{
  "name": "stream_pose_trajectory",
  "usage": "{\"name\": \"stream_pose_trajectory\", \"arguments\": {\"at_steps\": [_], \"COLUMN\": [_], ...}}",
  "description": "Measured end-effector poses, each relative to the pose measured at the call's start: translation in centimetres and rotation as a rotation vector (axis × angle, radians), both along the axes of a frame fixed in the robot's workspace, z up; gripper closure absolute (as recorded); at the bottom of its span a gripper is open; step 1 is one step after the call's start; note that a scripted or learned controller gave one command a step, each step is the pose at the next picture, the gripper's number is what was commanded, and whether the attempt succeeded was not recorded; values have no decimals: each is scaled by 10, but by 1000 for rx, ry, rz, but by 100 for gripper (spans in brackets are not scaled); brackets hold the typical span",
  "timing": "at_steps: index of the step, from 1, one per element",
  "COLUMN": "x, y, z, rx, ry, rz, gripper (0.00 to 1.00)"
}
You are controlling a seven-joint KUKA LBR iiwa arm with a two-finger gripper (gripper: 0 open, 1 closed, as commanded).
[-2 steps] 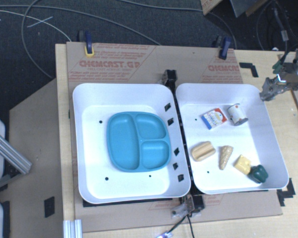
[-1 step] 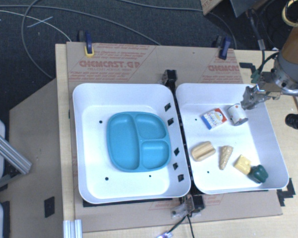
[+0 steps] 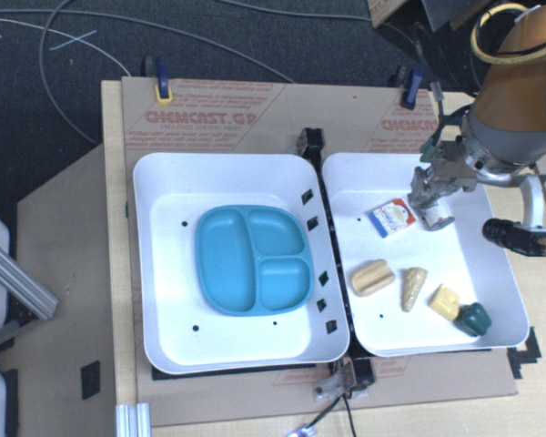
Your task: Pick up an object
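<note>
Snack packet [image 3: 391,218] just left of the tool [image 3: 431,209], right bin [image 3: 500,330].

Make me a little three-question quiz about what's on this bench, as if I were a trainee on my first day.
1. True or false: the blue divided plastic plate lies in the left white bin.
2. Which thing lies nearest the gripper? A) the small blue, white and red packet B) the tan bread-roll-shaped toy C) the dark green round toy
3. Fill in: the yellow block touches the dark green round toy near the ____ corner of the right white bin.

Key: 1 true. 2 A. 3 the front right corner, the one nearest the camera.
</note>
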State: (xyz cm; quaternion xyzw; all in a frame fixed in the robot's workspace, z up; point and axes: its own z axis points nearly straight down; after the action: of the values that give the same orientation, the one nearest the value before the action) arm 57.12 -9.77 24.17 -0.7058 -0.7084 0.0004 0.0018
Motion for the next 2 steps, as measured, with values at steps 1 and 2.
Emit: {"name": "stream_pose_trajectory", "arguments": {"at_steps": [1,2], "x": [-16,-33], "y": [46,95], "z": [5,9], "rx": [1,1], "ry": [0,0], "rz": [1,1], "gripper": [100,100]}}
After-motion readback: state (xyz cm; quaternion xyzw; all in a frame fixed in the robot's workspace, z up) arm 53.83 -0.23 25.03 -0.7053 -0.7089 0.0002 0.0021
